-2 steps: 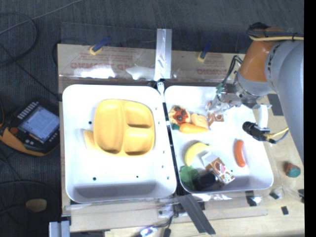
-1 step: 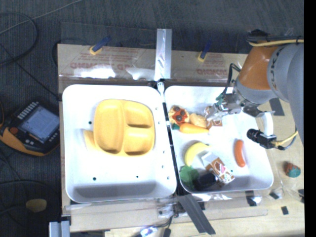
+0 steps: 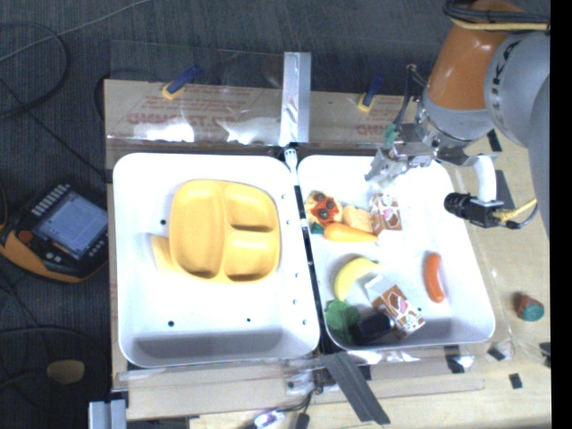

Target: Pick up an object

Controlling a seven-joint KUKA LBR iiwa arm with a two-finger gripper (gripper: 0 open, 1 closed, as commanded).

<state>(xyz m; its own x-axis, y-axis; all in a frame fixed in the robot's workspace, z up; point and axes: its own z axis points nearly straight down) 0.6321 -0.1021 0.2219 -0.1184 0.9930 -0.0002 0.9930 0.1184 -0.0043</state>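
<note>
Above the far edge of the right shallow white bin, the grey arm with the orange band reaches in, and its two-finger gripper hangs just over the bare white floor there. I cannot tell whether the claw is released or clenched; nothing is seen between its tips.

The things to pick lie in this right bin. Nearest to the gripper is a small patterned white and red box, just beside an orange carrot-shaped toy and a small orange and dark toy. Further toward the near side lie a yellow banana-shaped toy, a second patterned box, a green leafy toy and a dark object. A red sausage-shaped toy lies apart from the others. The left bin bears a yellow divided plastic tray.

In my judgement, the sausage is the easier target, because it is alone. The claw should come down straight, with the tips across its narrow side, not along its length.
</note>
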